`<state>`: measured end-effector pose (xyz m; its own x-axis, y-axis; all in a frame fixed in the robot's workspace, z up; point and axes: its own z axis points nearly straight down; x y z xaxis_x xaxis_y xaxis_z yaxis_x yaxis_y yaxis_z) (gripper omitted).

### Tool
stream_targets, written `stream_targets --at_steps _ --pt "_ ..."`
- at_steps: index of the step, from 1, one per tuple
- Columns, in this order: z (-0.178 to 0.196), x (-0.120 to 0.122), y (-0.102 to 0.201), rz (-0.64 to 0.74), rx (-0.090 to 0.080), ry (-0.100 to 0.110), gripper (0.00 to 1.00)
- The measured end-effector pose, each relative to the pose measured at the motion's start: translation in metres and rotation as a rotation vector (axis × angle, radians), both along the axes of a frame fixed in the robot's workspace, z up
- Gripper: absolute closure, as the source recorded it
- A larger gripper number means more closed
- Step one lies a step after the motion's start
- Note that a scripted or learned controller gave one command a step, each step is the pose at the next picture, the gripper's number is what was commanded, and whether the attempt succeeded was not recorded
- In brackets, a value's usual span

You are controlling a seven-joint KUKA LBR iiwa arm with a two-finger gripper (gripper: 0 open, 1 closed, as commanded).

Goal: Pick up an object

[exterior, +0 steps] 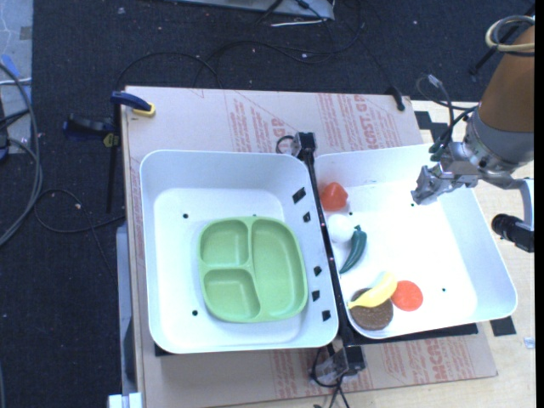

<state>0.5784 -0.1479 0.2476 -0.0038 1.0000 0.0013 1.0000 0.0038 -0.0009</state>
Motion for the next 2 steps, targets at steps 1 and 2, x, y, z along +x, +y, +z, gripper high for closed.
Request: stream_targets --at_steps 1,2 --pt "0.005 0.013 0.055 0.001 0.0 -0.001 1.0" --pt "-0.007 0.023 0.101 0.0 0.0 0.0 1.0"
